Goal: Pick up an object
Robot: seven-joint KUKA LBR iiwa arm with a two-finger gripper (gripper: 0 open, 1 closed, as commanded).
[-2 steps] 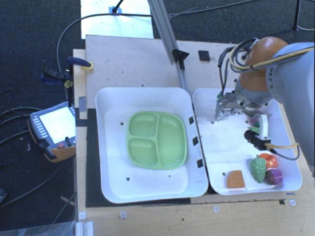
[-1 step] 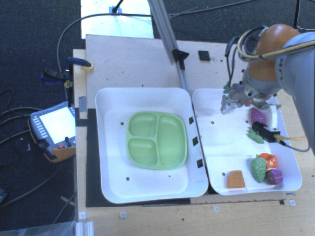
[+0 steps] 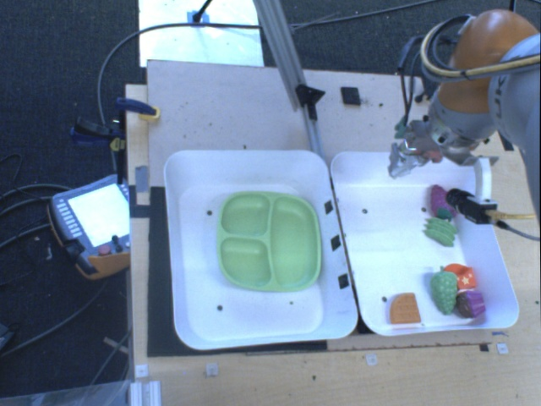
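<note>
Gripper [image 3: 404, 161] hovers over the right bin's [image 3: 372, 252] far edge.

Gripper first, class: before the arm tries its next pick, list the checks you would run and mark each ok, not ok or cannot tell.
1. Gripper is over the right bin, where the toys lie: ok.
2. Nothing is caught in the gripper: ok; none of the toys is at its tip.
3. Jaws open wide enough for a grasp: cannot tell; they are too small and blurred.
4. A target stands apart from its neighbours: ok for the orange block; not ok for the green, red and purple cluster.
5. Gripper is above a target: not ok; it hangs near the bin's top edge, away from every toy.
6. Green tray is out of the way in the left bin: ok.
</note>
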